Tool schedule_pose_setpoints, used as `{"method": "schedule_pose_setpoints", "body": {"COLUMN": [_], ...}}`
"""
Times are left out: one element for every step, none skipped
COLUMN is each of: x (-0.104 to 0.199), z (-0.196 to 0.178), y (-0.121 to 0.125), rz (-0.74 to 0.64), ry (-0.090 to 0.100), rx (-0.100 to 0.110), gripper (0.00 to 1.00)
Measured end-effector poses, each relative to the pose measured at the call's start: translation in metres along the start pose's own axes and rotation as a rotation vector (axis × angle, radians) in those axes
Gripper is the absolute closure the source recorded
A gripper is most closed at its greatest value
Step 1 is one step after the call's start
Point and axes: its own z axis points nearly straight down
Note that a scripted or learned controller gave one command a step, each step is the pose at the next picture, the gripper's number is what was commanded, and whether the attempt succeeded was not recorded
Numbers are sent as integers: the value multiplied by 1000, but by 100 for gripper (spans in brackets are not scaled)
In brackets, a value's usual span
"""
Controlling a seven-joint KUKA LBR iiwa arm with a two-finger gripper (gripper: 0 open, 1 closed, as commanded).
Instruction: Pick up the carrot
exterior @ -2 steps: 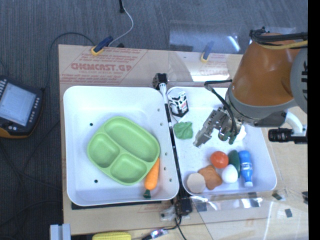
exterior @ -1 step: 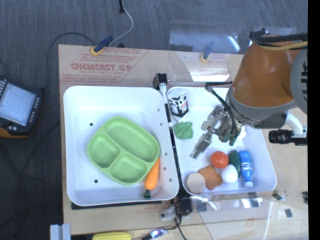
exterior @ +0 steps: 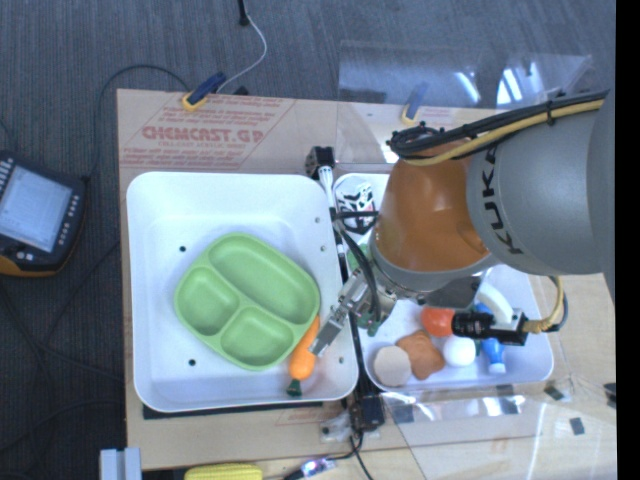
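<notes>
The gripper (exterior: 330,336) reaches down and to the left from under the orange band of the arm (exterior: 435,218), its metal fingers crossing the wall between the two bins and ending in the left bin (exterior: 160,228) at about the five o'clock corner. Whether the fingers are spread or closed cannot be made out at this size, and nothing shows clearly between them, so I would not call anything held.

The carrot (exterior: 303,356) lies right at the fingertips, touching or very nearly so, a shade toward seven o'clock from them. Its long axis runs from about one o'clock, where the thin orange end passes under the fingers, to seven o'clock, where the fat end and dark green stub point at the bin's near wall. That axis is close to the line of the fingers themselves, which in my judgement makes a grasp across the carrot's width awkward unless the wrist turns.

Room is tight. The green divided plate (exterior: 245,298) sits just beside the carrot at ten o'clock, its rim touching or almost touching the upper end. The dividing wall stands close at three o'clock and the near wall at six. Across the wall, the right bin (exterior: 530,373) holds an egg-like piece (exterior: 392,366), a white ball (exterior: 460,351) and other small toys, well clear of the grasp.
</notes>
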Motion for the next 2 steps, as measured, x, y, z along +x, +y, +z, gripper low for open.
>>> {"method": "schedule_pose_setpoints", "body": {"x": [8, -24], "z": [80, 84], "y": [82, 100], "rz": [-57, 269], "ry": [-16, 2], "rx": [-10, -14], "gripper": [0, 0]}}
